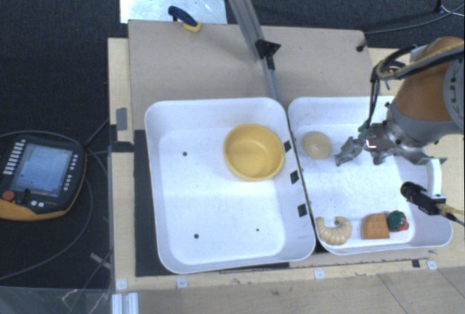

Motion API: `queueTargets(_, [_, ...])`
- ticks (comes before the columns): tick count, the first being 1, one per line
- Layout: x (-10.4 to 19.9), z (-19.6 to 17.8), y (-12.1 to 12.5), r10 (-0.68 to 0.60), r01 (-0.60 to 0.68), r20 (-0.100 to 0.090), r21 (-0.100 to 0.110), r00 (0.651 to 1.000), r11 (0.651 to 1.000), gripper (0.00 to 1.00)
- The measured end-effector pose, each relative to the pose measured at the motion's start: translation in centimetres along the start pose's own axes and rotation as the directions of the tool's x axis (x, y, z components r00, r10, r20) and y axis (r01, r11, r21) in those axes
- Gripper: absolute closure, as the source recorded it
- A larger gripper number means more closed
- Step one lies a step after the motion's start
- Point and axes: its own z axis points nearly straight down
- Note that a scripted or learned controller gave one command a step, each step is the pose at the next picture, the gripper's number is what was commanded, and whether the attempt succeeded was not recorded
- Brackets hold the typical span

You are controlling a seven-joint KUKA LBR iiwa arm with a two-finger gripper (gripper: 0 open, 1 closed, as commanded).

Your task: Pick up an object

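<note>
White plastic, two shallow bins side by side on your bench: the left bin [174, 232] and the right bin [429, 236]. In the left bin you have one yellow bowl [253, 151], upright, sitting toward the upper right part near the shared edge.

In the right bin you have four items. A pale round ball [317, 145] lies at the upper left. Along the near wall lie a cream ridged croissant-shaped toy [334, 230], an orange square block [375, 226] and, touching the block's right side, a small red-and-green piece [397, 220].

Your arm [429, 98] enters from the right, orange band showing above the wrist. The gripper [349, 153] hangs over the upper part of the right bin, just beside the ball on its right. I cannot tell whether it touches the ball or the floor, nor whether it is open or closed. No item is visibly between its tips.

Off the bench to the left, a control pendant [40, 176] rests on the dark floor.
</note>
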Motion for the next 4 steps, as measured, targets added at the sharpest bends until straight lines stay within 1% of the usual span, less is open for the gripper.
queueTargets(1, [0.0, 5.2, -0.1, 0.000, 0.000, 0.000, 0.000, 1.000, 1.000, 0.00])
queueTargets(2, [0.0, 3.9, 0.1, 0.000, 0.000, 0.001, -0.005, 1.000, 1.000, 1.00])
queueTargets(4, [-0.2, -8.7, 0.0, -0.001, 0.001, 0.001, -0.010, 1.000, 1.000, 1.00])
